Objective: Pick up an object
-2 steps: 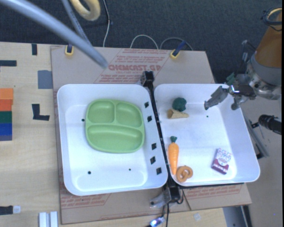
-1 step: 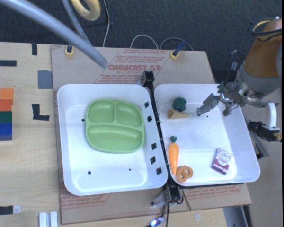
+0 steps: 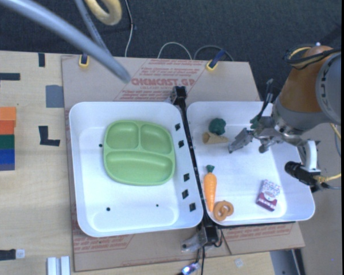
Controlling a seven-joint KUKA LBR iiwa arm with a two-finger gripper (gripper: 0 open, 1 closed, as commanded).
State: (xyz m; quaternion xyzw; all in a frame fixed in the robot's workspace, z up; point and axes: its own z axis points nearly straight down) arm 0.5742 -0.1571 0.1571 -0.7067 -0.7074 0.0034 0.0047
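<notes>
Tool (image 3: 253, 142) open over right bin (image 3: 286, 211), nr broccoli (image 3: 218, 125); carrot (image 3: 210, 186), pretzel (image 3: 222, 209) apart.

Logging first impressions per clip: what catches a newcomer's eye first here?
The green divided plate in the left bin stands out most. Next, the arm's gripper hangs open over the right bin, near a dark green toy. A carrot, a pretzel and a small purple packet lie nearer the front.

Coloured blocks (image 3: 2, 137) left of bins (image 3: 80, 171)
</notes>
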